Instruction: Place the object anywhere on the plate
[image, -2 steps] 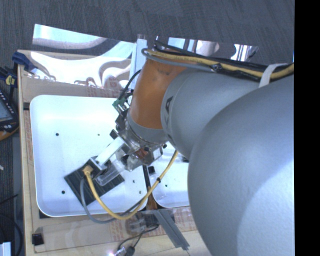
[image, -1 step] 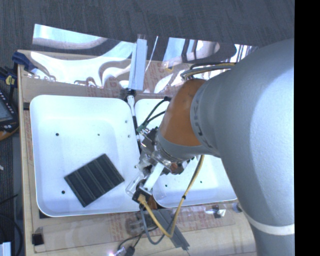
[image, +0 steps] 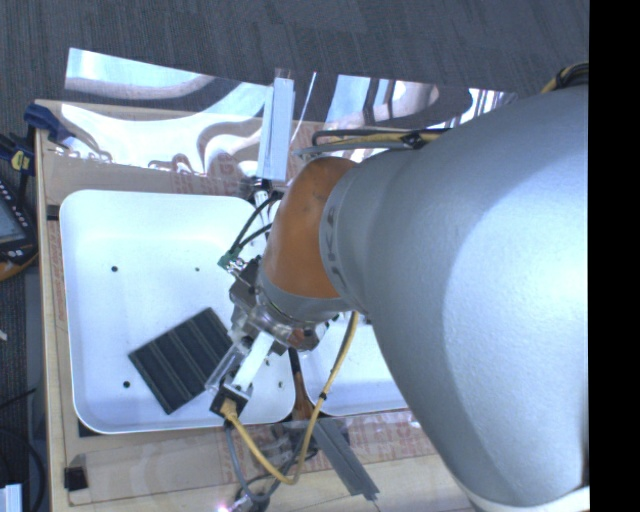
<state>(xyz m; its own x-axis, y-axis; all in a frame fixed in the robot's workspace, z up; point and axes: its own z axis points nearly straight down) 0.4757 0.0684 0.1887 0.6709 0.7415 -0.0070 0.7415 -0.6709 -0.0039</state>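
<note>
Diagonally, dark ribbed slab (image: 180, 358) in left bin (image: 120, 240), arm (image: 450, 260) overhead

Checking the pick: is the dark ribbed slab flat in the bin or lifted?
Flat: the slab lies ribbed face up on the left bin's floor.

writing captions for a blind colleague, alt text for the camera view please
A grey arm with an orange band reaches from the right, hiding most of the right bin. Its wrist hangs at the right edge of the left bin, beside a ribbed black slab in that bin.
</note>
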